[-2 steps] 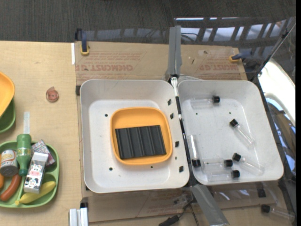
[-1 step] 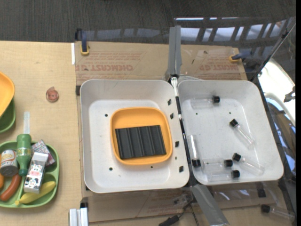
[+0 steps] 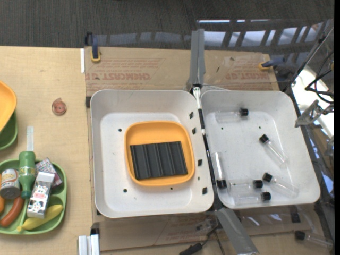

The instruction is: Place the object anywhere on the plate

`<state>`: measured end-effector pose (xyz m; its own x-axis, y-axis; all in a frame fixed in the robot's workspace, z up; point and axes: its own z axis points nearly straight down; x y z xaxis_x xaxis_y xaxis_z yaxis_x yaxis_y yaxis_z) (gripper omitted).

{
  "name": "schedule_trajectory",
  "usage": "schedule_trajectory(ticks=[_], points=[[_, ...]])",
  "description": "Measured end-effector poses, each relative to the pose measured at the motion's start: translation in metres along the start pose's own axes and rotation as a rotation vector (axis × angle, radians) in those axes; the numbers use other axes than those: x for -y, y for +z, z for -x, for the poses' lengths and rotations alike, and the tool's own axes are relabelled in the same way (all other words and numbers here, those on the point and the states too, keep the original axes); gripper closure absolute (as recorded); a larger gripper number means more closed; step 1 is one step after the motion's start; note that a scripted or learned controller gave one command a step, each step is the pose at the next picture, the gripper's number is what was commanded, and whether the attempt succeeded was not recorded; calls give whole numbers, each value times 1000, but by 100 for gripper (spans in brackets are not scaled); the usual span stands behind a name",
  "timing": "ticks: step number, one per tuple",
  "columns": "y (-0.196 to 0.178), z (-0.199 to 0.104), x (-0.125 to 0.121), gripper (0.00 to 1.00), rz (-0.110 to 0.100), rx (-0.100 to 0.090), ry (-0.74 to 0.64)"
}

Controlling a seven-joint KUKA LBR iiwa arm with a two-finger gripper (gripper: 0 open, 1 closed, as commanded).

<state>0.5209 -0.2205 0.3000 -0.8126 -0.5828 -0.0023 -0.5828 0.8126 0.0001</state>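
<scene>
An orange plate (image 3: 159, 128) with rounded corners lies in the middle of the left white bin (image 3: 106, 158). A dark grey ribbed rectangular object (image 3: 159, 160) rests flat on the plate, within its rim. The right white bin (image 3: 287, 142) holds several clear plastic tubes with black caps, among them one at the back (image 3: 234, 113), one at mid-right (image 3: 272, 150) and one along the left wall (image 3: 217, 169).
Left of the bins, on the wooden bench, stands a green tray (image 3: 58, 206) with toy food and a bottle. An orange bowl (image 3: 5, 108) and a small pink item (image 3: 59, 107) lie further back. Cardboard (image 3: 138, 70) lines the back behind the bins.
</scene>
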Motion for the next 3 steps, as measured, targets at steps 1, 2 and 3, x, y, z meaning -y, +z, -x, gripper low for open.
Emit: schedule_trajectory(ticks=[1,2,3], points=[[-55,2,3,0,-1,2,-321],[-105,-7,-4,0,0,2,-719],[-104,-34,-24,0,2,3,-1079]])
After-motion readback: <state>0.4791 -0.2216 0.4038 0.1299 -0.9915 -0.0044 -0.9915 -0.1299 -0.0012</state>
